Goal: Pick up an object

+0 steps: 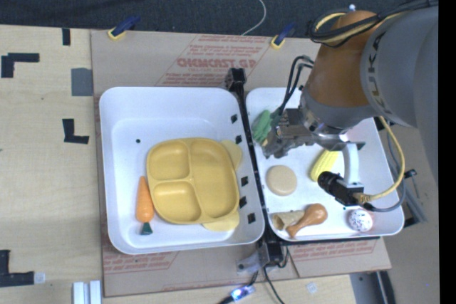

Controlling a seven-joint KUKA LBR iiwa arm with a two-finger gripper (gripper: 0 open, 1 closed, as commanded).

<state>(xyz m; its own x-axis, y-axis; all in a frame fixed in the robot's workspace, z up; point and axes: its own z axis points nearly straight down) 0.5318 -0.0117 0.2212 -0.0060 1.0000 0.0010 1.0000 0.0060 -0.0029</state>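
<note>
We see the gripper [274, 146] low over the far left part of the right bin [381, 228], just beside a green object [261, 124] at the bin's left wall; whether it is clenched or released we cannot tell. Nearer lie a round beige disc [281, 180], a yellow piece [323, 164], a brown drumstick [308, 217] and a speckled ball [359, 221]. The left bin [117, 153] holds a yellow divided plate [191, 178] with an orange carrot [144, 203] touching its left side.

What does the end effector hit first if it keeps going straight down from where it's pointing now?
Most likely the green object by the right bin's left wall: the end effector sits just beside it, near the divider. Depth is unclear from this single slanted view, so it may land on the bin floor next to it instead.
</note>
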